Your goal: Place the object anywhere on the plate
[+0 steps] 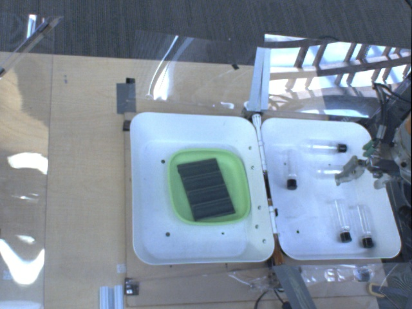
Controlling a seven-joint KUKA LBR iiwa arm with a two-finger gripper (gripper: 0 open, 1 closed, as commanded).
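Note:
A green square plate (239, 184) lies in the left white bin (148, 237). A dark grey ridged block (205, 189) rests flat on the plate, turned slightly off square. The gripper (351, 171) hangs over the right part of the right white bin (309, 250), far from the plate and the block. It is low among clear tubes, and nothing shows in its grasp.
Several clear tubes with black caps lie in the right bin: one at the back (325, 147), one near the left (290, 172), a pair at the front right (353, 224). A metal divider (260, 85) stands behind the bins. Wooden bench lies to the left.

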